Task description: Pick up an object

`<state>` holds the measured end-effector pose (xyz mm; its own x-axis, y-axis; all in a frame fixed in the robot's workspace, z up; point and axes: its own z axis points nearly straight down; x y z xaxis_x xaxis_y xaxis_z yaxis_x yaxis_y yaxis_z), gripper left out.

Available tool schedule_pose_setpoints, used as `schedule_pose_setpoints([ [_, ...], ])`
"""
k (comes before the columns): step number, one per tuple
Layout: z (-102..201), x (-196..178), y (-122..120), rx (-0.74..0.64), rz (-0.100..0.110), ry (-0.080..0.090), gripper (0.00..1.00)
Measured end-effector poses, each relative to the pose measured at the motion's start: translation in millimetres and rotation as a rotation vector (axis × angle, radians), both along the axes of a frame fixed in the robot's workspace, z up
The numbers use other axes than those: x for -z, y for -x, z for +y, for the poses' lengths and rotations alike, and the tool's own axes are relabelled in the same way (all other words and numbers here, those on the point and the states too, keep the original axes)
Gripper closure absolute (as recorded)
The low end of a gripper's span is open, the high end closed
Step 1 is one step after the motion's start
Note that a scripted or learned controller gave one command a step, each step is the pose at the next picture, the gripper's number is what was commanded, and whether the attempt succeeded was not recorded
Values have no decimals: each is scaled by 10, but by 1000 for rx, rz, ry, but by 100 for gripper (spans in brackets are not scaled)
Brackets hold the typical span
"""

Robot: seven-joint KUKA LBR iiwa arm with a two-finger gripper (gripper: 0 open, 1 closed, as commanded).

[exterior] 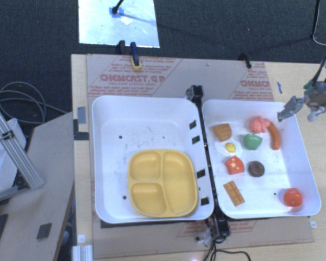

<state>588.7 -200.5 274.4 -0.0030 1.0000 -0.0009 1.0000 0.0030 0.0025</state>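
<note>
The right bin (304,162) holds several toy foods: a brown bread piece (222,131), a fried egg (230,147), a green pepper (252,141), a pink piece (258,124), an orange sausage (274,136), a red-orange wedge (234,165), a brown donut (256,168), a tan waffle bar (233,193) and a red tomato (293,197). My gripper (301,112) hangs over the bin's far right corner, open, with nothing between its fingers. One fingertip (288,111) points toward the pink piece and the sausage, a short way from both.
In the left bin (114,118) lies a yellow divided plate (163,182). A black hinge strip (202,145) runs between the bins. Clamps (135,56) and a shiny metal sheet (117,15) sit at the bench's far side.
</note>
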Motion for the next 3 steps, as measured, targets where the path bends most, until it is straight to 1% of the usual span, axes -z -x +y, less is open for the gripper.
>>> schedule_pose_setpoints([
  [1, 738, 675, -80, -8, 6, -4, 0],
  [2, 1018, 1943, 407, 1, 3, -2, 0],
  [3, 994, 1788, 378, 2, -2, 0, 100],
])
